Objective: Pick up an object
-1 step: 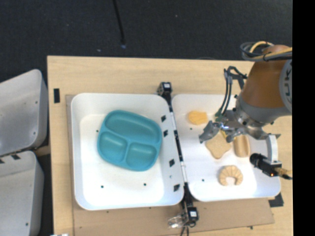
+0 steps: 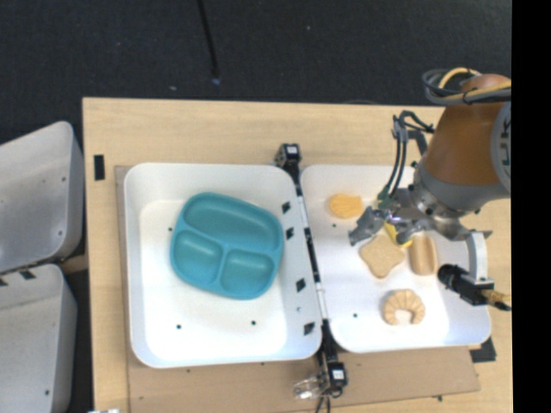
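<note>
The right bin point(image 2: 344, 317) holds several food items: a round orange cookie point(image 2: 345, 206), a tan toast slice point(image 2: 381, 255), a tan bread roll point(image 2: 422, 255) and a croissant point(image 2: 403, 307). My gripper point(image 2: 389, 227) hangs low over the right bin, just above the toast slice and left of the roll. The orange wrist band point(image 2: 461, 144) rises above it. Nothing shows between the fingers.
The left bin point(image 2: 151, 325) holds a teal divided plate point(image 2: 226, 244). A ridge with black clips point(image 2: 307, 256) separates the two bins. Cables point(image 2: 403, 144) loop beside the wrist. Bare bin floor lies at the right bin's front left.
</note>
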Robot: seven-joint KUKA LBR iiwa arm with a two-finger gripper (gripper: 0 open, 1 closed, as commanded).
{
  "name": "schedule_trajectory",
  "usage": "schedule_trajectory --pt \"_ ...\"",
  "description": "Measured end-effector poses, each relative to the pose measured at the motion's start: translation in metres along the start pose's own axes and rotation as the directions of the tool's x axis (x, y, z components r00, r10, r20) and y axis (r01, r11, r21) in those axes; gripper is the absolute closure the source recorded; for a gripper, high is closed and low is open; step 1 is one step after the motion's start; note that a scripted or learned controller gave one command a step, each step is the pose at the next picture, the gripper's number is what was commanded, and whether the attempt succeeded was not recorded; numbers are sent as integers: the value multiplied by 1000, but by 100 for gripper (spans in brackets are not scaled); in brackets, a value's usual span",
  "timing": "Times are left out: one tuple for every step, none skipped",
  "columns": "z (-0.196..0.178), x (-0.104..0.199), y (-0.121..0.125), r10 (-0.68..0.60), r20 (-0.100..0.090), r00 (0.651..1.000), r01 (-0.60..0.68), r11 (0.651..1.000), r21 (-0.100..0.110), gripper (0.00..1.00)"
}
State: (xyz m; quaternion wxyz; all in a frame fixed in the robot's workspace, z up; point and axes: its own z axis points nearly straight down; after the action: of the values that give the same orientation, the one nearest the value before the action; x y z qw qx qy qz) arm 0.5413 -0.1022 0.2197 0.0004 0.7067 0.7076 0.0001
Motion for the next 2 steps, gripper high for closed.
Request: schedule_trajectory --pt "42 -1 1 3 1 1000 -3 1000 4 0" --pt "99 5 6 10 0 1000 -10 1000 4 0"
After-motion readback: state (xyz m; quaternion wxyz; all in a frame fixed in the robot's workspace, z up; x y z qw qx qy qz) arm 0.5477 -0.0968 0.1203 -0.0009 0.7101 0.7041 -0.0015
